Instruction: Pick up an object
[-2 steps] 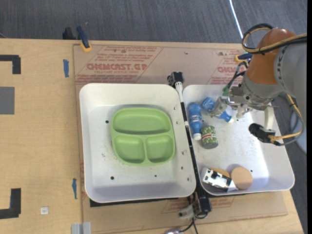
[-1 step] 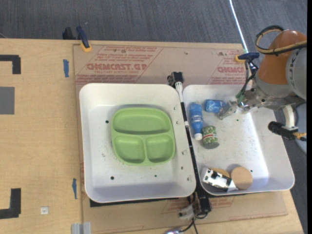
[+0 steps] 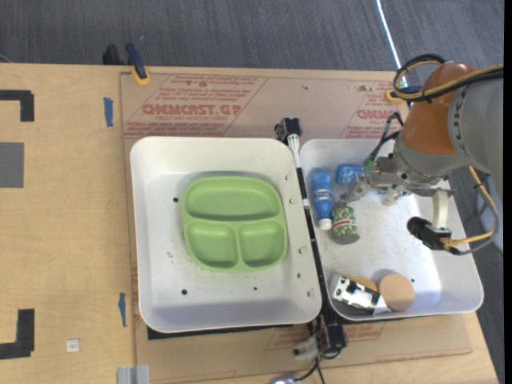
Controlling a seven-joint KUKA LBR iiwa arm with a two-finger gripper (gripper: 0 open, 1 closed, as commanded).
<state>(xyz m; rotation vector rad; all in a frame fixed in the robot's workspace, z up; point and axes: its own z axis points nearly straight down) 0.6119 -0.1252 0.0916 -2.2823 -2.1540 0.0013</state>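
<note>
A green three-compartment tray (image 3: 235, 221) lies in the left bin (image 3: 152, 238). The tool (image 3: 358, 184) hangs in the right bin (image 3: 464, 290) near a blue bottle (image 3: 322, 195); a tan ball (image 3: 396, 291) rests at the near edge.

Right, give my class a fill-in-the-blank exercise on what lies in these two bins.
1. The green divided tray lies in the ____ bin.
2. That tray has ____ compartments.
3. The blue bottle lies in the ____ bin.
4. The tan ball sits near that bin's ____ edge.

Missing words: left; three; right; front
</note>
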